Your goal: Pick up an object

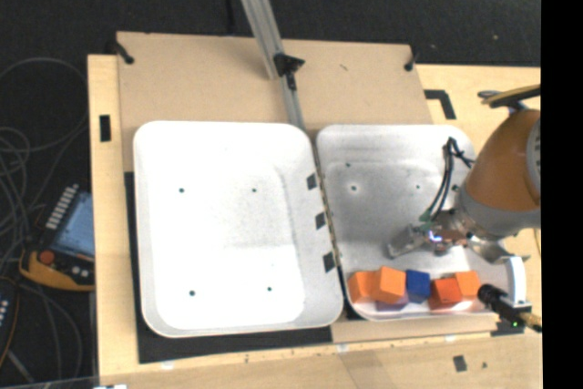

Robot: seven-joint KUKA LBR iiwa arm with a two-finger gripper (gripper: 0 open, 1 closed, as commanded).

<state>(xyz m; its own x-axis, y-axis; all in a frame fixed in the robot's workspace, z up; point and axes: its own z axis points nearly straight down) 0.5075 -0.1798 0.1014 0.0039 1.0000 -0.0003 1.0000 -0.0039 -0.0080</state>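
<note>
blocks: orange blocks (pixel 381 285) and a blue block (pixel 417 283) packed in a row along the right bin (pixel 383 159)'s near edge, touching each other
gripper: gripper (pixel 426 238) sits just above the row, nothing seen between its jaws; open or closed, can't tell
left bin: left bin (pixel 219 223) alongside
risk: blocks jammed together against the wall, so a jaw may land on a neighbour or the rim and slip off

arm (pixel 510 173): rounded, orange band above a grey wrist
cables (pixel 448 173): dark and green, along the wrist
gripper (pixel 421 240): grey metal, small
</note>
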